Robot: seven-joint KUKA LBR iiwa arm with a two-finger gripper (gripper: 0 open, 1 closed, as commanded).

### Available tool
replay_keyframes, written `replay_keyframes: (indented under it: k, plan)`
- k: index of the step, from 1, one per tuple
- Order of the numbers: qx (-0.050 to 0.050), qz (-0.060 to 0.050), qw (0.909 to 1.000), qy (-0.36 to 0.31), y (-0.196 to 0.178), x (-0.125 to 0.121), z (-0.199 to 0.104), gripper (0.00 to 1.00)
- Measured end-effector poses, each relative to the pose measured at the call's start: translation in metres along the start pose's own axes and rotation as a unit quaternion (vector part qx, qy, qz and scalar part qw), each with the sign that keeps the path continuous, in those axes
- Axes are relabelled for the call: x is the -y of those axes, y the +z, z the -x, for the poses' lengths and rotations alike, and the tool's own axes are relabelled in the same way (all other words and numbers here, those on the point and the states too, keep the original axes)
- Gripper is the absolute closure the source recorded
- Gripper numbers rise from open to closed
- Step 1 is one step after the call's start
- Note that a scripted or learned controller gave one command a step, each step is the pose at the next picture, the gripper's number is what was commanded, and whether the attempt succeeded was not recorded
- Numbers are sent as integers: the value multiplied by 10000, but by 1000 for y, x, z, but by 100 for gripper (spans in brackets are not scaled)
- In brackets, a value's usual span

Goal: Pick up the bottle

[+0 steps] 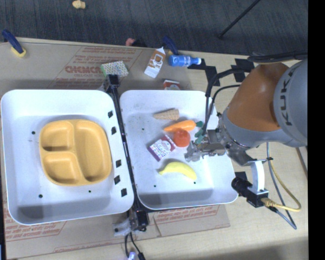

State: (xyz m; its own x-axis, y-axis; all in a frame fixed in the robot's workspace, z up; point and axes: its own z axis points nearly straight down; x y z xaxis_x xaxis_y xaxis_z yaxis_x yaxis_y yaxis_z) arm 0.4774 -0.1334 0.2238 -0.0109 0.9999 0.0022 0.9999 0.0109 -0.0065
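Note:
A small blue bottle (180, 61) lies on its side on the bench behind the right bin, outside it. My gripper (197, 148) hangs low inside the right bin (222, 191), near its right wall. It is just right of a round red-orange object (182, 139) and above the banana's (177, 169) right end. I see nothing held in the gripper. The grey and orange arm (257, 110) covers the bin's right rim.
The right bin also holds an orange carrot (179, 126), a tan biscuit piece (166, 114) and a purple packet (161, 148). A yellow divided plate (75, 150) lies in the left bin (16, 194). Small cartons (155, 64) and a green sponge (115, 68) sit behind the bins.

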Motion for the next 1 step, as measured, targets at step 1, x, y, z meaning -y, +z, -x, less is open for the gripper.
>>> replay_keyframes:
  k: [1]
  plan:
    - [9, 20, 9916, 1295, 28, 2, 70, 100]
